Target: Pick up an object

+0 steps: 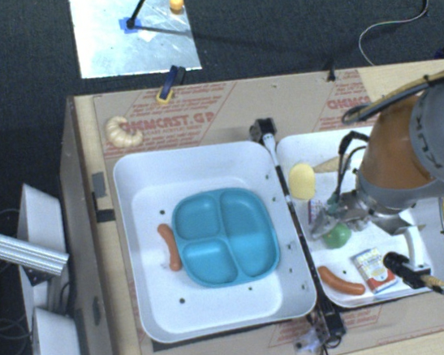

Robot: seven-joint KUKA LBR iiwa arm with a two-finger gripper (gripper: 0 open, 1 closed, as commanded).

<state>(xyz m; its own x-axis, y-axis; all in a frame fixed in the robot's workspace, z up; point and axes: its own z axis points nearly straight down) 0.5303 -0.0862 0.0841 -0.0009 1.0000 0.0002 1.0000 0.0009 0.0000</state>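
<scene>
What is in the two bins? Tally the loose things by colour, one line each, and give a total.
Orange-red: 2, a sausage in the left bin and a sausage in the right bin
Blue: 1, the divided plate
Yellow: 1, the lemon
Green: 1, the round fruit beside the pincer
White and red: 1, the small packet
Total: 6

Blue tray [224,236] in left bin [143,225], foil sheet [109,41] behind bench.

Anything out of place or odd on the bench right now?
Nothing looks spilled or damaged. One oddity: a pale curled object lies on the cardboard behind the left bin, outside both bins. In the right bin, the claw sits low beside the green ball, among close-packed items.
</scene>
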